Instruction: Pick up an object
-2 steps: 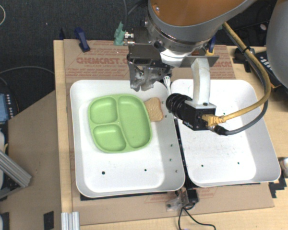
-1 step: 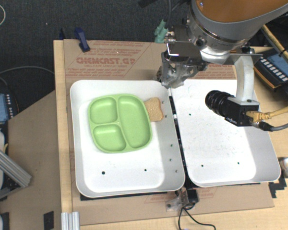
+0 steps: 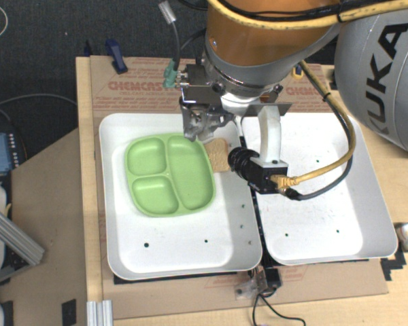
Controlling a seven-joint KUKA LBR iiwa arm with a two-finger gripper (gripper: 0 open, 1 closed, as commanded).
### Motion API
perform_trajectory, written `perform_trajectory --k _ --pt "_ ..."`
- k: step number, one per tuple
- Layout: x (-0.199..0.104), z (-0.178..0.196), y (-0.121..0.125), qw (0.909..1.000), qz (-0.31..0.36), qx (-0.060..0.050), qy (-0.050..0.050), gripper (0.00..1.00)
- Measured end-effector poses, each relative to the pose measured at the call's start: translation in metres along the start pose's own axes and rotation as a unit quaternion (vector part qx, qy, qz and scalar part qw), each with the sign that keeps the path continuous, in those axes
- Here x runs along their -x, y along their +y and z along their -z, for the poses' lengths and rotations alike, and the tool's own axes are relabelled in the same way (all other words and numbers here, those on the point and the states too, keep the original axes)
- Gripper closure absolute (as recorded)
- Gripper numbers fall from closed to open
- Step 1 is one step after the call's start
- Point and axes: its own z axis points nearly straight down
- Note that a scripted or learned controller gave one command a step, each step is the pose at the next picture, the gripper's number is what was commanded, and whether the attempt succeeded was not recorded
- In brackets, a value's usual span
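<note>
A light green divided plate (image 3: 168, 175) with three compartments lies in the left bin (image 3: 170, 250), toward its back. Just right of the plate's far rim sits a small tan block (image 3: 219, 155), partly covered by the arm. My gripper (image 3: 201, 132) hangs over the plate's far right edge, right beside the tan block. Its metal body and the big orange and grey wrist above it block the view of what lies under it.
The right bin (image 3: 326, 209) lies beside the left one. A black connector (image 3: 251, 168) with a yellow cable (image 3: 319, 172) hangs from the arm over the seam between the bins. A cardboard sheet (image 3: 95, 182) lies under both bins.
</note>
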Motion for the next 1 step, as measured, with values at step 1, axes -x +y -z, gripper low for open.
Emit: perform_trajectory --k 1 --pt "0.0468 0.0171 -0.0243 1.0000 -0.004 0.003 0.001 1.00"
